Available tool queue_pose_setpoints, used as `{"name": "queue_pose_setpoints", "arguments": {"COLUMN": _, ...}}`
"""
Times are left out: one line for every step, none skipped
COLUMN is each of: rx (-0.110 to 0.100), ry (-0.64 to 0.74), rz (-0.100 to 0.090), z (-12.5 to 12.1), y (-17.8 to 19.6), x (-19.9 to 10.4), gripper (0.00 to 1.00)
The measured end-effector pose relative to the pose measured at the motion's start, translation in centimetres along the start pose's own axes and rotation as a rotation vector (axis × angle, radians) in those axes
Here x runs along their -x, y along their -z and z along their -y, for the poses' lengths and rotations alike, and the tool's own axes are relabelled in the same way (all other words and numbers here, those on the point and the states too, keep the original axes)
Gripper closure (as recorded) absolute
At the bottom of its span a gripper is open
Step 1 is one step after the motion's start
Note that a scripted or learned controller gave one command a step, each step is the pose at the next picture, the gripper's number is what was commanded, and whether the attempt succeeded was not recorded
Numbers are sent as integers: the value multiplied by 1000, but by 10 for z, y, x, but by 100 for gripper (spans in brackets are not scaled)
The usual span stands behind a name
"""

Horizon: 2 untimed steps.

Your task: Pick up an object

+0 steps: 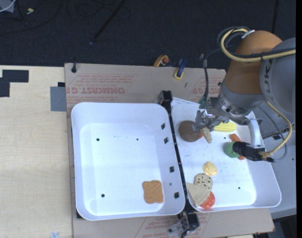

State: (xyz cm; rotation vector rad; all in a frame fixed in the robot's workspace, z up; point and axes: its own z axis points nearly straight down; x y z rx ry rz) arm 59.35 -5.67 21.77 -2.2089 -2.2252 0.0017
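Note:
My gripper [204,123] hangs low over the back of the right bin [262,192], below the orange band of the arm. A brown round disc [189,132] lies just left of the gripper, touching or nearly touching it. A yellow corn-like piece [225,128] lies just right of the gripper. Further right sits a green and orange piece [233,149], partly behind a black part of the arm. Near the bin's front left lie a small yellow piece [209,169], a pale holed wedge [201,184] and a red piece [209,201].
The left bin [86,133] holds one tan toast-like piece [152,191] near its front right corner. A black divider [171,148] runs between the bins. Clamps [179,69] stand on the board's back edge. Cables loop over the arm at the right.

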Motion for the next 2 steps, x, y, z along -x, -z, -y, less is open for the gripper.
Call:
{"name": "queue_pose_setpoints", "arguments": {"rx": -3, "ry": -3, "rz": 1, "z": 19, "y": -33, "x": -63, "gripper": 100}}
{"name": "queue_pose_setpoints", "arguments": {"rx": 3, "ry": -11, "rz": 5, "z": 26, "y": -9, "x": -14, "gripper": 100}}
